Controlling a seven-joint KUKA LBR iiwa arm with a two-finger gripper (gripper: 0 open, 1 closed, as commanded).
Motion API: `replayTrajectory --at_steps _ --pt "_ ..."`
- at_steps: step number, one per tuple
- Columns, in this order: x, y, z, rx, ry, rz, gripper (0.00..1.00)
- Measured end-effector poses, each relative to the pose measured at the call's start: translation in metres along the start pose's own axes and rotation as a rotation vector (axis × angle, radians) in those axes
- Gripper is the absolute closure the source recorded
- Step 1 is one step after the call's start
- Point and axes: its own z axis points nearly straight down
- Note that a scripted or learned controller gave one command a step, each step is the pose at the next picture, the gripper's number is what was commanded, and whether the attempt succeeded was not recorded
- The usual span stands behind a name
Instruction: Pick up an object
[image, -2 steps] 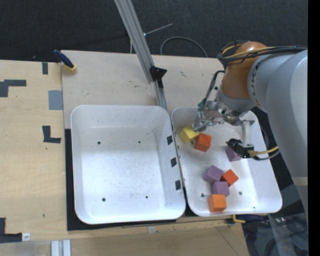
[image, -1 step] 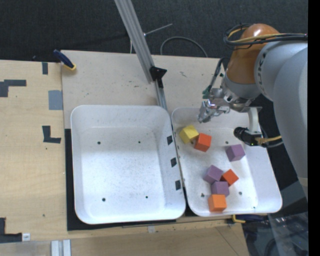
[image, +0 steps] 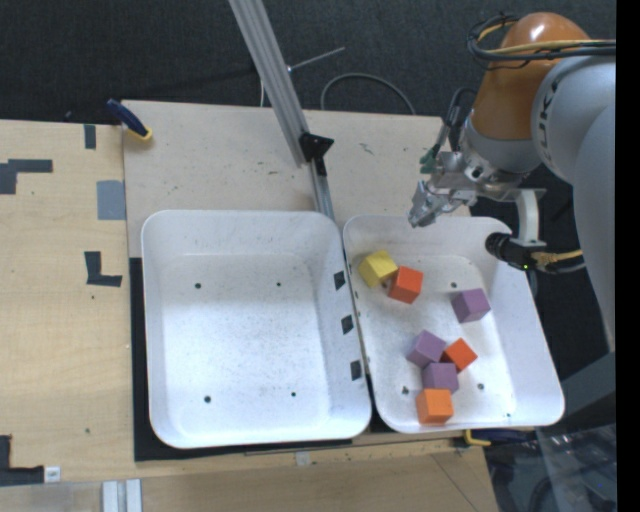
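Bench (image: 230, 150): I see the pale wooden top across the upper left and centre of the frame; grey tape marks lie along its left side
Arm (image: 570, 90): it fills the upper right corner of my view; grey body with the orange band (image: 520, 80) above the wrist; it reaches down and leftward toward the far rim of the right bin
Left bin (image: 240, 330): white and shallow, centre-left of the frame; I see small dark dots on its floor
Right bin (image: 520, 340): white and shallow, lower right of centre, just beside the left bin; all the blocks lie in it
Metal rail (image: 280, 80): a grey bar slants from the top centre down to the gap between the two bins
Gripper (image: 423, 216): it hangs over the upper edge of the right bin, above and to the right of the yellow block and apart from every block; I cannot tell from this angle whether it is spread or closed; I see nothing in it
Yellow block (image: 379, 267): upper left part of the right bin, touching the orange-red block on its right
Orange-red block (image: 405, 284): just below and right of the yellow one
Purple block, alone (image: 470, 304): right of centre in the bin, apart from the others
Lower cluster: a purple block (image: 427, 347), an orange block (image: 460, 353), a second purple block (image: 440, 376) and a second orange block (image: 435, 405) sit close together in the lower middle of the right bin
Clamp (image: 130, 118): a small blue and yellow piece at the upper left of the bench
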Motion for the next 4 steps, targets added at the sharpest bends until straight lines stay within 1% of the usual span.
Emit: replayTrajectory --at_steps 1,2,3,4 --pt "0.000 0.001 -0.054 0.000 0.000 0.000 1.00" --pt "0.052 -0.024 -0.054 0.007 0.002 -0.003 1.00" --pt "0.091 -0.046 -0.048 0.008 0.002 -0.003 1.00" --pt "0.149 -0.071 -0.037 0.010 0.002 -0.005 1.00"
